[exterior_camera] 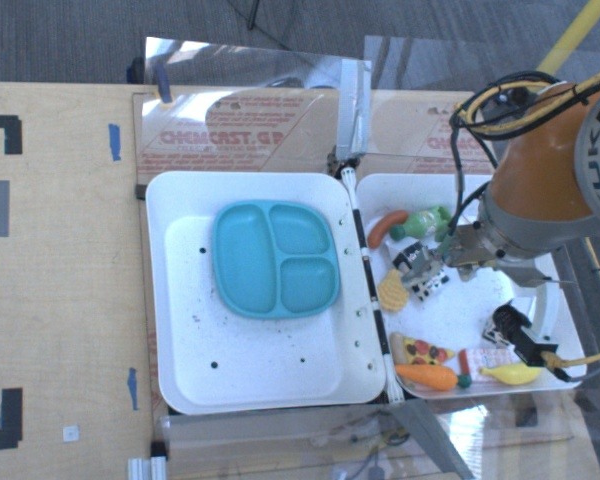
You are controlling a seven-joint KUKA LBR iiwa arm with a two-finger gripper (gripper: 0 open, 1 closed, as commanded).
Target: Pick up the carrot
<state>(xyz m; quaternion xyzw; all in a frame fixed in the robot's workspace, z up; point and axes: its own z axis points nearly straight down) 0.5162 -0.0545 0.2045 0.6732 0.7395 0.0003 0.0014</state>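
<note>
Bins [170, 268] on wood bench [50, 298], grey floor [80, 18].

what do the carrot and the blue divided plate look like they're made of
The carrot: likely molded plastic toy food, judging by its uniform orange color and smooth, faintly shiny skin. The blue divided plate: probably hard plastic with a matte-to-satin finish, judging by its even turquoise color and rounded molded compartment ridges.
</note>
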